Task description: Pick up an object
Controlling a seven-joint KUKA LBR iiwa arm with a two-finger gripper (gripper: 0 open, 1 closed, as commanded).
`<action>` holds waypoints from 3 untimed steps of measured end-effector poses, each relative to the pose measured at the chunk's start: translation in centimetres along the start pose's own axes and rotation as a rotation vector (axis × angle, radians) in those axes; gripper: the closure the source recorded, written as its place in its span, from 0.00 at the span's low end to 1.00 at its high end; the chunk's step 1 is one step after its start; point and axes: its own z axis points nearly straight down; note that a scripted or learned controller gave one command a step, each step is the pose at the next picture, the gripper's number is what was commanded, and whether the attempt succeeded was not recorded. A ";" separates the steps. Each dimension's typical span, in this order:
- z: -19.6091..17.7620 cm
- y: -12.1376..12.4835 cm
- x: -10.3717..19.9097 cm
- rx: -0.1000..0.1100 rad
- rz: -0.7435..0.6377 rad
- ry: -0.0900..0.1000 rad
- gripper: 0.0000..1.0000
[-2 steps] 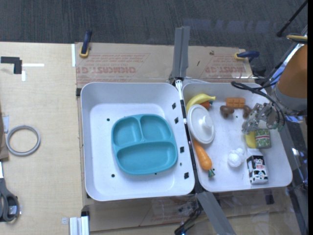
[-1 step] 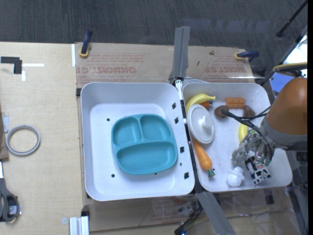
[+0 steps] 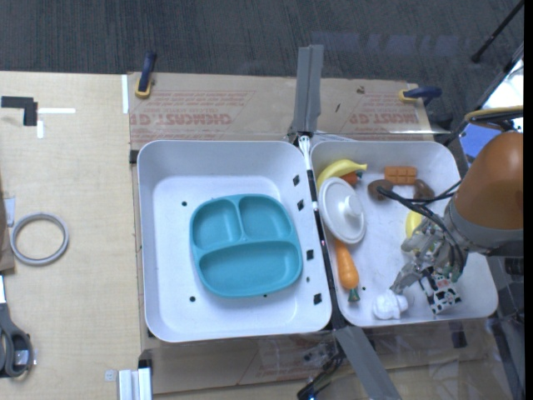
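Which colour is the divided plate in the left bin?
Teal blue divided plate, seen in the camera view.

The pale wooden table (image 3: 67,323) carries two white bins side by side: the left bin (image 3: 158,248) and the right bin (image 3: 475,307). A sheet of cardboard (image 3: 216,111) lies under them. A grey tape ring (image 3: 37,237) lies near the table's left edge, scissors (image 3: 12,348) below it.

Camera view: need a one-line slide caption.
KUKA gripper lowered into the right bin among toy food, beside a carrot and banana; blue divided plate in the left bin.
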 end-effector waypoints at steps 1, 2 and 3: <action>-0.1 1.3 -8.4 -0.001 0.074 -0.004 0.00; -0.1 10.2 -6.5 -0.001 0.105 -0.003 0.00; 0.0 2.0 -0.1 0.000 0.070 -0.002 0.00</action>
